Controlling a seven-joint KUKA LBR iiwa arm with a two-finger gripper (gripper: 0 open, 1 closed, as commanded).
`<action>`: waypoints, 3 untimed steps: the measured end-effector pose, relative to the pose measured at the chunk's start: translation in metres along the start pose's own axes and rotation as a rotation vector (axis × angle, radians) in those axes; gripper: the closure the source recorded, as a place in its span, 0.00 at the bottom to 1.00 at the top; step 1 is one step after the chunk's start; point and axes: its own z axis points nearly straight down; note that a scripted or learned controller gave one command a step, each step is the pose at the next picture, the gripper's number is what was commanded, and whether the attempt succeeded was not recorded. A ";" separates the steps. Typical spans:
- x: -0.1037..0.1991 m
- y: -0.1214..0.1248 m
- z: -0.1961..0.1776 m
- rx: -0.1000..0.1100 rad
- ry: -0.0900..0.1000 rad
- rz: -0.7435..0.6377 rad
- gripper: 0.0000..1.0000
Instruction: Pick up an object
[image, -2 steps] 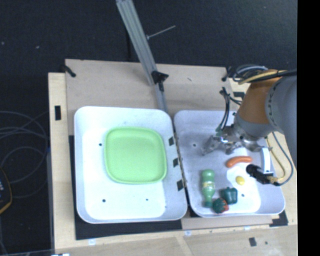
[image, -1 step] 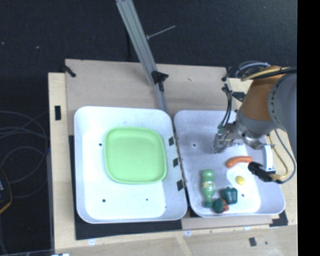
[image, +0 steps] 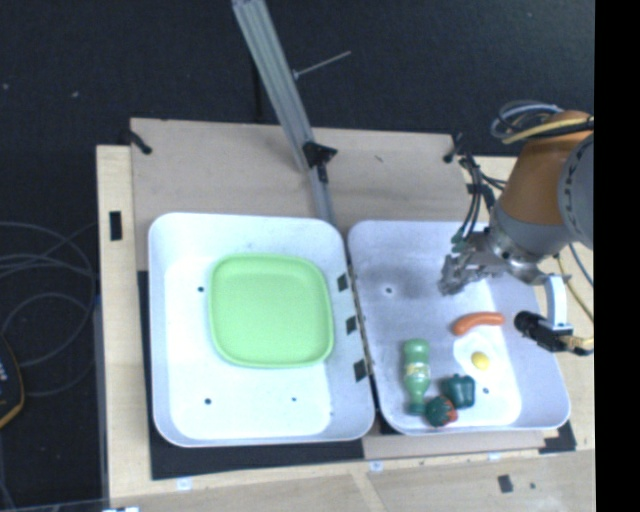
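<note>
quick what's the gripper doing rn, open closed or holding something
Gripper: above the right bin, nothing visibly held; open or closed cannot be told from this view.

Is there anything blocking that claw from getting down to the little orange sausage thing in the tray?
Nothing visible does. The gripper hangs over bare white floor of the right bin, and the orange sausage lies just below it in the picture, with open bin floor between them.
</note>
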 end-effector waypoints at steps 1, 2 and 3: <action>0.010 -0.001 -0.052 -0.002 0.000 -0.002 1.00; 0.009 0.000 -0.088 0.000 0.000 -0.001 1.00; 0.064 -0.012 -0.095 0.002 0.001 -0.005 1.00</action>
